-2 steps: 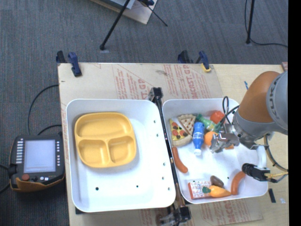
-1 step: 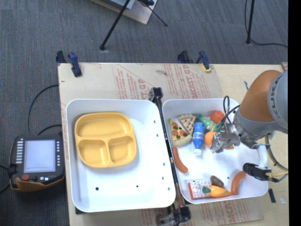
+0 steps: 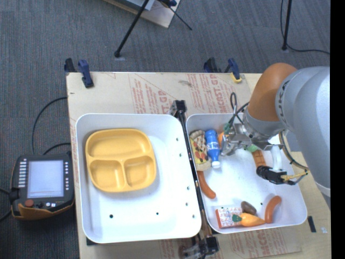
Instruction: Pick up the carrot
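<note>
The carrot [image 3: 249, 219] is a small orange cone lying near the front edge of the right bin [image 3: 240, 179], its thick end against a red packet [image 3: 226, 217]. My gripper [image 3: 232, 143] hangs over the bin's back part, just right of a blue bottle [image 3: 212, 147], well behind the carrot. Nothing shows held in it. The grey arm with its orange band [image 3: 269, 93] reaches in from the right and hides the bin's back right corner.
In the right bin also lie a pizza-like slice [image 3: 199, 150], a sausage [image 3: 206, 185], a second sausage [image 3: 272, 208], a brown lump [image 3: 248, 207] and an orange piece [image 3: 259, 157]. The left bin [image 3: 135, 209] holds a yellow divided plate [image 3: 121, 159].
</note>
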`<action>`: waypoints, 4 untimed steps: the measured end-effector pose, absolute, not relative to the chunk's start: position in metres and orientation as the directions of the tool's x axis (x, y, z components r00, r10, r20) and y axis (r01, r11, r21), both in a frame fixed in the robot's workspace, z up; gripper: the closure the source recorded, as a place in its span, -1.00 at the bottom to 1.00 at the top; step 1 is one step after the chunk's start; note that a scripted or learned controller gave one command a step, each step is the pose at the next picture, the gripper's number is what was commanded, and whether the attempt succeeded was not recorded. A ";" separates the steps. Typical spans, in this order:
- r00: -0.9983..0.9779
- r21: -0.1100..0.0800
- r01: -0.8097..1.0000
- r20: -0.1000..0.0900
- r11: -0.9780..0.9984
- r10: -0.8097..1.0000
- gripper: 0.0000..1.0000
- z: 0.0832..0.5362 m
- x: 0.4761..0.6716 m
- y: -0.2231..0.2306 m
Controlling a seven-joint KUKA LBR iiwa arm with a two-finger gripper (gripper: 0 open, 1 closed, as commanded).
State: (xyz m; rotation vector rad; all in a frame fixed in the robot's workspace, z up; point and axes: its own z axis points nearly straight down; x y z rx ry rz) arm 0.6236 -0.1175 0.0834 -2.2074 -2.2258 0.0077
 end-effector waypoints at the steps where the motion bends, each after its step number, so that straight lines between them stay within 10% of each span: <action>1: -0.434 -0.006 0.901 0.030 0.435 0.900 1.00 0.088 0.642 -0.171; 2: -0.436 -0.002 0.900 0.005 0.436 0.900 -1.00 0.090 0.644 -0.177; 3: 0.044 -0.006 0.999 0.002 -0.043 0.999 -1.00 0.084 0.644 -0.150; 4: 0.041 -0.004 0.999 0.002 -0.041 0.999 -1.00 0.085 0.645 -0.192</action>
